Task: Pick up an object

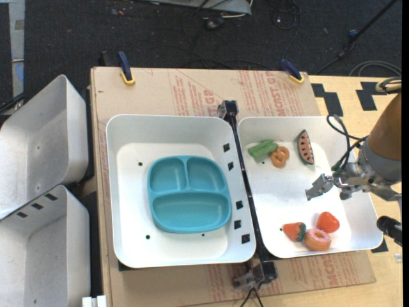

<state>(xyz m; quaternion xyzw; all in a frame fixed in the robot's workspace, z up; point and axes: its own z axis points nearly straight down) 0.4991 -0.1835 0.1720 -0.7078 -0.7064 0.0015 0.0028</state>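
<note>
The right bin [281, 197] holds several toy foods. At its back lie a green piece [262, 149], an orange ring [279, 157] and a watermelon slice [305, 147]. Near its front right corner sit a red pepper [328, 222], a pink donut [317, 238] and a red piece with a green top [294, 230]. My gripper [317, 188] hangs over the bin's right side, above bare floor, up and to the left of the red pepper. Nothing shows in it.
A teal divided plate [189, 192] lies in the left bin [121, 171]. A black divider with clips [241, 190] runs between the bins. Spare white bins [38, 139] stand off the bench at the left. Cables trail by the arm at the right.
</note>
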